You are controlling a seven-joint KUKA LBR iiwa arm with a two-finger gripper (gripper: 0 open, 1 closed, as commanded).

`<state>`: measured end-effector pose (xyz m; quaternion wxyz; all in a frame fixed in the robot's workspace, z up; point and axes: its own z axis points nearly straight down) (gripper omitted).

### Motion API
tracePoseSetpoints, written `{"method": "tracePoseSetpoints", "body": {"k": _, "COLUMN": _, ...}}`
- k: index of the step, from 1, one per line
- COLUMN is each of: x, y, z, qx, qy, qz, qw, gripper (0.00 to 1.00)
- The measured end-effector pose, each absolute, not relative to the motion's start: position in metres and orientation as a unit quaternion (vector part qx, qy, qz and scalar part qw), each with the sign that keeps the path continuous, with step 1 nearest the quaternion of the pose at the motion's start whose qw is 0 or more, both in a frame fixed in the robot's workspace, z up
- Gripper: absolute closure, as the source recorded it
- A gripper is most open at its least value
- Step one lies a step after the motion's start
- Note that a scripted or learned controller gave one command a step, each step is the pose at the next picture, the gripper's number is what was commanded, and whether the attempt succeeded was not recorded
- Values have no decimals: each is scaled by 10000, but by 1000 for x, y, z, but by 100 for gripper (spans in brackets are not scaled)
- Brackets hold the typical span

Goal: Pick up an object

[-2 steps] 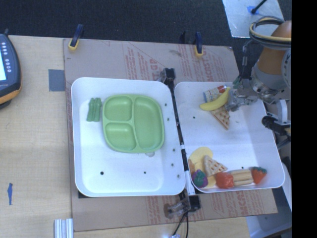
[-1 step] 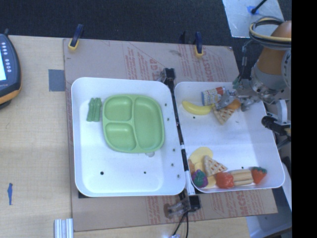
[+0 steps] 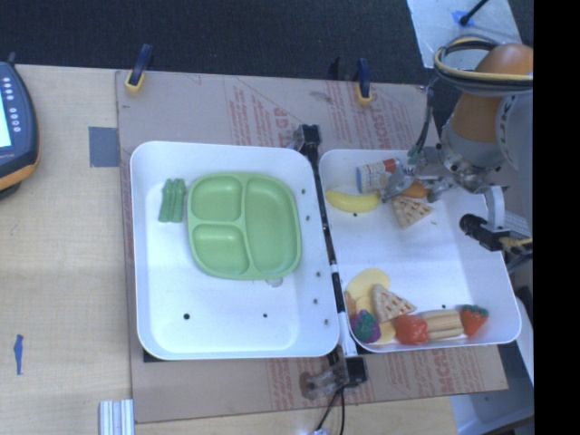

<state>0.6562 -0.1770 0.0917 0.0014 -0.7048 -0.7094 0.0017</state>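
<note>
My gripper (image 3: 412,181) is low over the far end of the right bin (image 3: 453,261). It hangs over a small orange item (image 3: 415,190) that is mostly hidden beneath it. A waffle piece (image 3: 412,212) lies just in front of the gripper. To its left a white can (image 3: 373,175) lies on its side. A yellow banana (image 3: 352,201) rests near the bin's left wall.
The right bin's near edge holds a yellow disc (image 3: 367,284), a waffle wedge (image 3: 390,303), grapes (image 3: 366,324), a tomato (image 3: 410,330), a breadstick (image 3: 442,323) and a strawberry (image 3: 473,317). In the left bin (image 3: 227,329) are a green divided plate (image 3: 243,225) and green beans (image 3: 171,199).
</note>
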Motion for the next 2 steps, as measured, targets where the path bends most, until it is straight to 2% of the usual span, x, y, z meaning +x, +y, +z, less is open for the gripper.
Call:
{"method": "tracePoseSetpoints", "body": {"k": 1, "x": 655, "y": -179, "z": 103, "qx": -7040, "qy": -7102, "qz": 46, "qw": 39, "gripper": 100}}
{"method": "tracePoseSetpoints", "body": {"k": 2, "x": 655, "y": -179, "z": 102, "qx": -7037, "qy": -7105, "qz": 48, "qw": 41, "gripper": 0}}
